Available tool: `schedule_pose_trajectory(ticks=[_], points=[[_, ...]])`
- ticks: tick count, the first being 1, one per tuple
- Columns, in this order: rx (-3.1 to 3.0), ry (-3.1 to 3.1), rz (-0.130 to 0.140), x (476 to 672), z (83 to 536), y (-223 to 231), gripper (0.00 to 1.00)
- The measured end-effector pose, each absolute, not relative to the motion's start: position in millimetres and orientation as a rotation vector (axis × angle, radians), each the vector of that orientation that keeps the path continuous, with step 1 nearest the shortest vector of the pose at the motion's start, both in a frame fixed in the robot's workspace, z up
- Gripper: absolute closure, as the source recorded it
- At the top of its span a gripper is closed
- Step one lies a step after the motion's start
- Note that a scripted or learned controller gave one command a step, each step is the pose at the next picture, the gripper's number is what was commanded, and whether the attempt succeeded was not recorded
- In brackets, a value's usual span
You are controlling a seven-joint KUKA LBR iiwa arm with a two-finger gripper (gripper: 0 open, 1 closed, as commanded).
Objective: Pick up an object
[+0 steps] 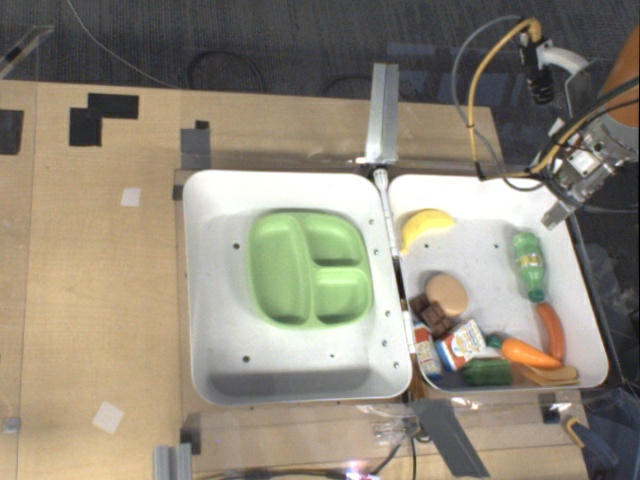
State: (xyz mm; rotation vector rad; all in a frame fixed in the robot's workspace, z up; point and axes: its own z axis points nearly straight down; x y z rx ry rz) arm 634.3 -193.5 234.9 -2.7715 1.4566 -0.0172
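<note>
Looking down, camera view: two white bins on the bench.
Left bin (200, 268): holds a green divided tray (308, 268).
Right bin (480, 193): yellow banana (425, 226) near the divider, green bottle (527, 264), round brown piece (446, 293), small carton (463, 343), orange carrot (528, 352), red-orange sausage (551, 330) by the right wall.
Gripper (556, 215): above the right bin's upper right corner, near the bottle, nothing between its fingers; open or closed, cannot tell.
</note>
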Motion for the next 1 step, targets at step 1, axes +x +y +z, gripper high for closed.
schedule_pose_trajectory(ticks=[1], points=[[-3.003, 0.919, -0.005, 541.3, 203.2, -191.8, 1.0]])
